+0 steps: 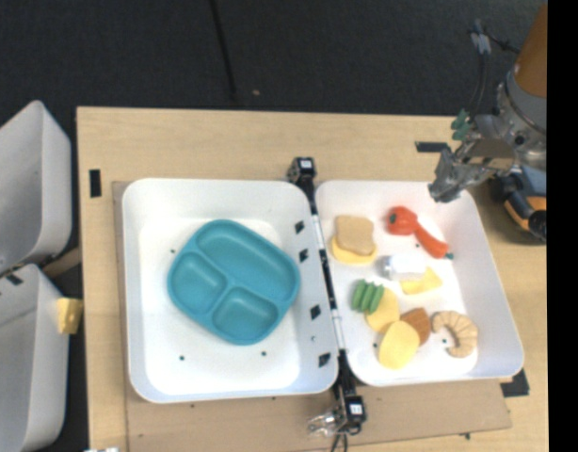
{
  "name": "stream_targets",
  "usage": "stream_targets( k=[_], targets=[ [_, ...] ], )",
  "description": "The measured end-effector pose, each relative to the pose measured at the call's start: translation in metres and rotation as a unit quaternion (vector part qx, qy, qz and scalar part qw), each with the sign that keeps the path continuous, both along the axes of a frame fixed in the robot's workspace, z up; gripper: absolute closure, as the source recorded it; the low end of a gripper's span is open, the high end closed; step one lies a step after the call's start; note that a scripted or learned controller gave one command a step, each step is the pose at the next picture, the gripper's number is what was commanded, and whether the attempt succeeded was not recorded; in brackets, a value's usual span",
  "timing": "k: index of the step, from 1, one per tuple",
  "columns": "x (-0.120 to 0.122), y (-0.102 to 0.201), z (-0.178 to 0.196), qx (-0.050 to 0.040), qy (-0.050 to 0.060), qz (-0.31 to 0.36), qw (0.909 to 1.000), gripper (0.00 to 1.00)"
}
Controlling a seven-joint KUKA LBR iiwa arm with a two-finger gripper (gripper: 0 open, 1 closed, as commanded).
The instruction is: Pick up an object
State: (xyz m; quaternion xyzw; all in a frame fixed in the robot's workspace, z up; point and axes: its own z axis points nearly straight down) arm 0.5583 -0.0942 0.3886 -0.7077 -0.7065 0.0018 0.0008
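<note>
Hovering over the far right corner of the right bin [491,252], my gripper [446,188] hangs above the rim; whether it is open or closed I cannot tell, and I see nothing held in it. The nearest thing is the carrot [416,230], lying near the bin's far edge just below me. Its long axis runs on a slant, red top toward the far left, orange tip toward the near right edge. My worry is the approach: if I close along that axis and not across it, the carrot may slip out. Coming down too near the wall could catch the rim. The bread [354,236], cheese [419,280], beans [367,296] and other pieces crowd the bin's middle, so drifting there risks nudging several. The blue tray [234,281] sits alone in the left bin [148,347].
</note>
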Motion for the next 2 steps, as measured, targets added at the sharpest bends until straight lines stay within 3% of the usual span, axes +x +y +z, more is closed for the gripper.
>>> stream_targets(
  k=[1, 2],
  targets=[
    [0.033, 0.175, 0.133, 0.0034, -0.01, 0.011, 0.9999, 1.0],
    [-0.02, 0.128, 0.079, 0.0001, 0.001, 0.0, 1.0, 1.0]
  ],
)
